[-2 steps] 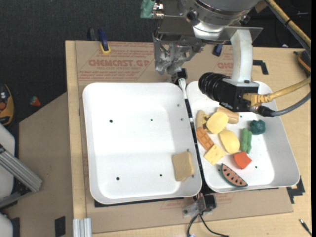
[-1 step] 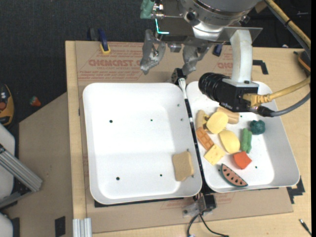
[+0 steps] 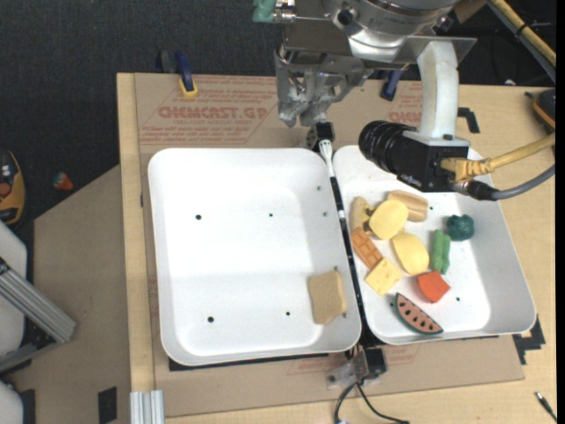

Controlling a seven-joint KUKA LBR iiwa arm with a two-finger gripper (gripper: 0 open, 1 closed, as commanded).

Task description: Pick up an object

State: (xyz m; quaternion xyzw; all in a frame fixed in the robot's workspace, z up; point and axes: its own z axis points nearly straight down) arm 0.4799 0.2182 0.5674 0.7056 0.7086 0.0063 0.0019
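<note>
— The left bin (image 3: 229,254) is looking like smooth white plastic to me, and it is catching a soft sheen along its rim.
— The right bin (image 3: 494,281) is showing the same finish. The board (image 3: 221,104) under them is reading as matt brown paper facing with red print.
— The tan slab (image 3: 327,296) at the near right of the left bin is looking dull and spongy.
— In the right bin, the yellow pieces (image 3: 410,253) and the watermelon slice (image 3: 415,314) are looking like smooth moulded plastic.
— The gripper (image 3: 302,111) at the far side is glinting like bare metal.
— And the floor (image 3: 79,34) to the far left is looking like dark, rough carpet.
</note>
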